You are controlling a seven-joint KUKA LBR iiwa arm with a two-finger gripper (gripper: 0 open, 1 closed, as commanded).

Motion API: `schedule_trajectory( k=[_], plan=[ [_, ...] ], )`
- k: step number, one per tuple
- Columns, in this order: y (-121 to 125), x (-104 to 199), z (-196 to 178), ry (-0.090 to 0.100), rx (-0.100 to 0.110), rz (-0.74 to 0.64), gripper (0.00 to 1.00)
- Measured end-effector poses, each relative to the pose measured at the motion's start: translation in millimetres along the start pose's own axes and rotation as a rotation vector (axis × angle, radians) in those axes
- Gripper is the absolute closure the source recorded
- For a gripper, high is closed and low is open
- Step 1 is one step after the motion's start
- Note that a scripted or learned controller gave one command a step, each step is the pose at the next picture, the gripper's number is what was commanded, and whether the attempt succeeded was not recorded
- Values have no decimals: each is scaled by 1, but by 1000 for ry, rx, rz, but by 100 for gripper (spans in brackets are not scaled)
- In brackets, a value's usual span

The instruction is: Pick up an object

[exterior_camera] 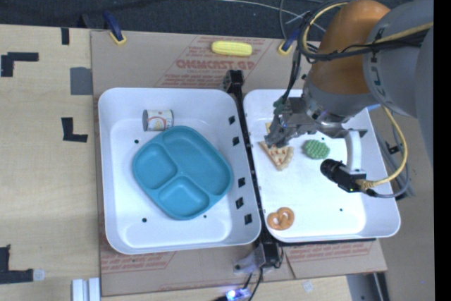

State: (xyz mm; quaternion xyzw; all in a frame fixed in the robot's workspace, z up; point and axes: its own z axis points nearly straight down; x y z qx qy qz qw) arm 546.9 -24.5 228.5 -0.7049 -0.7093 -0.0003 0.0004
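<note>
Where the two white bins meet, a black divider strip [242,144] runs down the middle of the tabletop [42,151], and the right bin [366,222] keeps open floor along its lower half and toward its lower right corner. The left bin [113,151] is largely taken up by a blue compartment tray [182,171], with a small can [158,119] lying near its upper left corner; narrow margins remain along the walls. In the right bin a waffle-patterned wedge [277,155] lies near the divider, a green ridged piece [316,149] sits just to its right, and a pretzel [280,218] lies near the lower left wall, well apart from both. A yellow banana-like object [231,48] rests on the cardboard above the bins. The arm [352,53] enters from the right, its orange band above the upper part of the right bin, wrist angled down and leftward. The gripper [280,134] hangs directly over the upper edge of the wedge, at or close to it. The jaws are seen from above as a dark cluster; whether they are open, closed or gripping cannot be told.
</note>
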Motion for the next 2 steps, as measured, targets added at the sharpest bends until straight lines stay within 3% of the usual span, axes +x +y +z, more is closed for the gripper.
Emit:
schedule_trajectory(
  k=[2],
  plan=[
    [7, 109, -13, 0, 1, -1, 100]
  ],
)
